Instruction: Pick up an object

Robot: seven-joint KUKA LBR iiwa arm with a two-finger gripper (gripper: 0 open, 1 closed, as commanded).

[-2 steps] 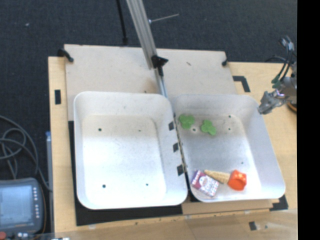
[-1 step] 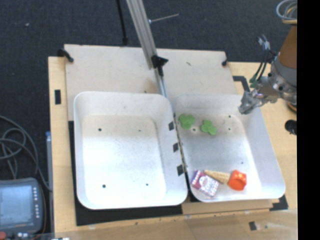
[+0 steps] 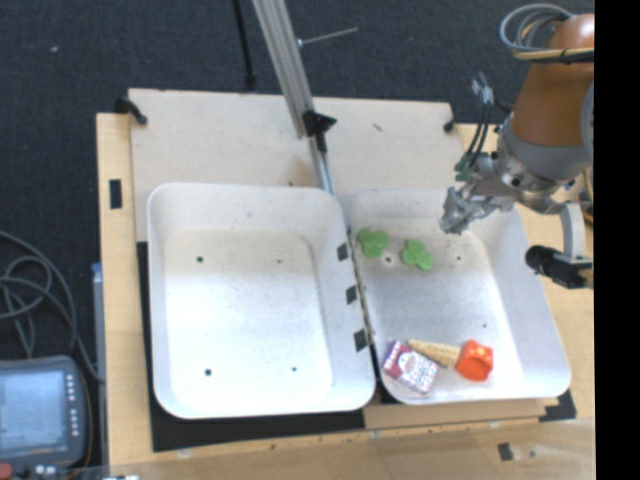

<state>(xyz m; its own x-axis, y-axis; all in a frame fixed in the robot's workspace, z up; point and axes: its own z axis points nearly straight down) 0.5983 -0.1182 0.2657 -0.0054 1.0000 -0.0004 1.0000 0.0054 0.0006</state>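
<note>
Objects for picking lie scattered in the right bin (image 3: 520, 298) of two shallow white bins set side by side on a wooden tabletop (image 3: 220, 128). Two green pieces, one (image 3: 373, 241) near the divider and the other (image 3: 417, 256) just beside it, sit in the bin's upper half. Along the near wall, a purple-and-white packet (image 3: 410, 366), a tan cone (image 3: 434, 350) and an orange-red block (image 3: 475, 360) lie close together, the cone between the other two. The gripper (image 3: 458, 213) of the grey arm with its orange band (image 3: 555, 88) hangs over the bin's far right corner, well apart from every object; whether it is spread or pressed together cannot be told, and nothing is seen in it. The left bin (image 3: 250, 298) sits alongside. A metal rail (image 3: 285, 53) slants across the board behind the bins.
</note>
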